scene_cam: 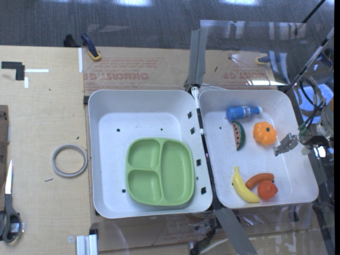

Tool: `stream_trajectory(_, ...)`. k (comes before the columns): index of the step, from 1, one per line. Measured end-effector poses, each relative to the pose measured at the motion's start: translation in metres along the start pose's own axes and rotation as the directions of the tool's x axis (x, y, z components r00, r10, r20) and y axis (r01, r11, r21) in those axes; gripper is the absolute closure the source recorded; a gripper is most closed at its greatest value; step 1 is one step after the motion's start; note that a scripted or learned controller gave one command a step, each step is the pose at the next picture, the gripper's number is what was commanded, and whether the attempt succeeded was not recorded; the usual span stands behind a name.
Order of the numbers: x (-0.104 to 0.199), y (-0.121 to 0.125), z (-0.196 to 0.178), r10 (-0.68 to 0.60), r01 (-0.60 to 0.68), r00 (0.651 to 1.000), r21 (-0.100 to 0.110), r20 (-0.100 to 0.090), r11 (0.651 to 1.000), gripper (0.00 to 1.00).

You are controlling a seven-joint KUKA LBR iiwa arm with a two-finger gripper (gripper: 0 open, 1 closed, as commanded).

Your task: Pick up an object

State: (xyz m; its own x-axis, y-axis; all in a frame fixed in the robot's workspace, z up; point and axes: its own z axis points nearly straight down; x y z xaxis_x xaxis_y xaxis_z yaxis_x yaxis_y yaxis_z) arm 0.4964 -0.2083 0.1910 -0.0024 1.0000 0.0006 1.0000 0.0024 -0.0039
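Bins (95, 142) first: you can count two white ones, side by side. Your left bin has one green plate (160, 171) with three sections. Your right bin (297, 193) has five toy foods and things. You see one blue bottle (243, 112), one watermelon slice (238, 135), one small orange pumpkin (264, 133), one yellow banana (243, 187), one sausage (258, 179) and one red tomato (267, 190).

The blue bottle lies on its side near the back wall. Its long way runs left to right, and its cap end points to the right. The watermelon slice lies just below it, standing up and down in the view. The pumpkin sits just right of the slice. The banana lies near the front, curving from upper left down to lower right. The sausage and tomato touch each other just right of the banana.

The gripper (286, 143) sits at the right side of the right bin, near the pumpkin. It holds nothing you can see. You cannot tell how wide it is.

Outside the bins, one grey ring (69, 160) and one pair of scissors (9, 219) lie on the bench (42, 116).
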Motion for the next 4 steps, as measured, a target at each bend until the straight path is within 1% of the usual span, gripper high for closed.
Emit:
stream_trajectory(1, 0.012, 0.053, 0.100, 0.001, -0.001, 1.000, -0.003, 0.001, 1.000, 0.00)
stream_trajectory(2, 0.036, 0.109, 0.100, -0.001, 0.001, 1.000, -0.003, 0.001, 1.000, 0.00)
stream_trajectory(3, 0.036, 0.109, 0.093, -0.004, 0.004, 1.000, 0.000, 0.002, 1.000, 1.00)
stream_trajectory(4, 0.087, 0.160, -0.027, -0.001, 0.001, 1.000, -0.002, 0.003, 1.000, 1.00)
